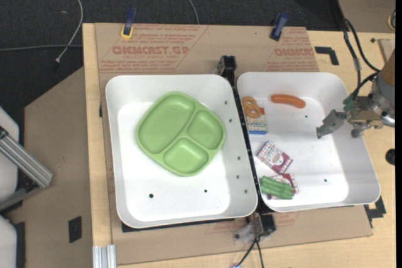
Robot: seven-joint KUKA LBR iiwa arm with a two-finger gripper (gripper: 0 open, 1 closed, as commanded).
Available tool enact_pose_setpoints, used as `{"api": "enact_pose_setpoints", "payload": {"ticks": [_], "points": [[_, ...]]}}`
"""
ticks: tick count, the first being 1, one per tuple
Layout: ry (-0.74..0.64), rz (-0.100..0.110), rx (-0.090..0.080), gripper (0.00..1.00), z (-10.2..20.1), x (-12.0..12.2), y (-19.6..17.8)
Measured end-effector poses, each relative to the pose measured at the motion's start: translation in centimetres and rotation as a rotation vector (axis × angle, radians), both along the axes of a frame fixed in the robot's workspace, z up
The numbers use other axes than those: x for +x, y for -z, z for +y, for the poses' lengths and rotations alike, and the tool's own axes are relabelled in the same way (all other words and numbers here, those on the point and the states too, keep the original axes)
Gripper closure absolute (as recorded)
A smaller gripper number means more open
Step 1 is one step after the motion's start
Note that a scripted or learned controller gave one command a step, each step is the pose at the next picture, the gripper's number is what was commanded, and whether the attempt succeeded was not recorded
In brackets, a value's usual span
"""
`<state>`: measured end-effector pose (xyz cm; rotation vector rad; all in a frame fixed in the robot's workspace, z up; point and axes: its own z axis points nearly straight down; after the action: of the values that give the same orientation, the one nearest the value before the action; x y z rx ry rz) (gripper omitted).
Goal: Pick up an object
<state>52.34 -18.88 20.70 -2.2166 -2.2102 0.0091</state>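
The right bin (326, 191) holds an orange sausage-shaped piece (288, 100) near its far wall, a pretzel packet (254, 115) at its left wall, a pink patterned packet (274, 157) in the middle and a green packet (277, 187) by the near wall. My gripper (342, 123) hangs over the right side of this bin, to the right of the sausage piece and apart from all objects. One grey finger (328, 125) points left and down, and nothing shows between the fingers.
The left bin (125, 198) carries a green three-compartment plate (181, 133). A black clamp (227, 64) sits between the bins at the far side. Blue clips (129, 21) (279, 25) hold the cardboard base. Cables run along the right edge.
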Motion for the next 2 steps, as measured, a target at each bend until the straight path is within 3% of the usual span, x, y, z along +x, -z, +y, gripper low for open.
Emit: {"api": "enact_pose_setpoints", "payload": {"ticks": [1, 2], "points": [[-0.003, -0.011, -0.003, 0.0, 0.0, 0.3, -0.6], [-0.003, -0.007, -0.001, 0.0, -0.5, 0.7, 3.9]]}}
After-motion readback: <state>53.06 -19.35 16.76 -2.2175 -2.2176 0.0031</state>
